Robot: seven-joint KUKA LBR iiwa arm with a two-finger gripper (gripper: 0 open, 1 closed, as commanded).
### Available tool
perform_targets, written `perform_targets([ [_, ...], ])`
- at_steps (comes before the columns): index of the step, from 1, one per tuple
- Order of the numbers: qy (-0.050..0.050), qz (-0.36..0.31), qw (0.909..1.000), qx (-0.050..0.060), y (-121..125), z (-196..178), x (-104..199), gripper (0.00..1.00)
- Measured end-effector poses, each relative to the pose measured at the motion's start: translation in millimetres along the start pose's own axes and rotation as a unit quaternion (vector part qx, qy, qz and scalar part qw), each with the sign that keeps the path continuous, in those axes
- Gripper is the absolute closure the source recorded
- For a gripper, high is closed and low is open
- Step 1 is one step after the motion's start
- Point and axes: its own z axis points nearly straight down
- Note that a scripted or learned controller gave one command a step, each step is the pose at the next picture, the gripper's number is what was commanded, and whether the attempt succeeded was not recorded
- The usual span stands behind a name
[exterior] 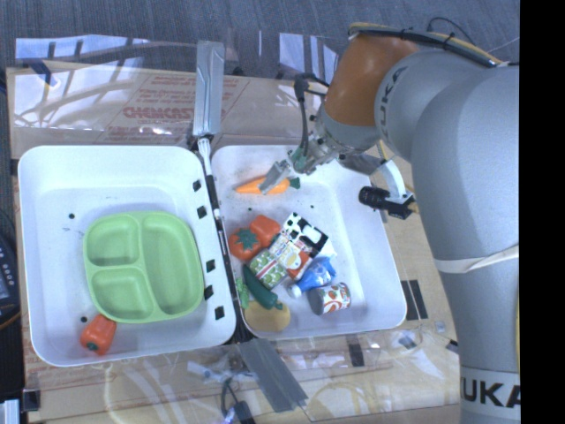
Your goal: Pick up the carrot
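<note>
— What sits closest, along the bottom of the frame?

— The near rims of the two white bins. In the left bin, a small orange-red toy pepper lies in the lower left corner, just beside a green three-compartment plate that covers the bin's middle.

— And the right bin?

— Its lower half carries a tight heap: a tan, potato-like piece at the bottom edge, a dark green vegetable lying on it, a red-and-white can beside a blue item, then a printed snack packet, a black-and-white carton and a red-orange toy pepper — all touching or overlapping.

— Where is the carrot?

— Higher up, in the upper left part of the right bin, well apart from the heap. The carrot lies on the bin floor, orange tip pointing left, green top toward the right.

— And the gripper?

— The gripper is right at the carrot's green end, below the arm's orange band in the upper middle of the frame. I cannot tell whether its fingers are spread or closed, nor whether they touch the carrot.
</note>
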Motion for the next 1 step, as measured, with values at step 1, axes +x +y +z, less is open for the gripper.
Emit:
perform_targets([
  [1,0.011,-0.132,0.9911,0.007,7.7,40.9,32.0,0.00],
])
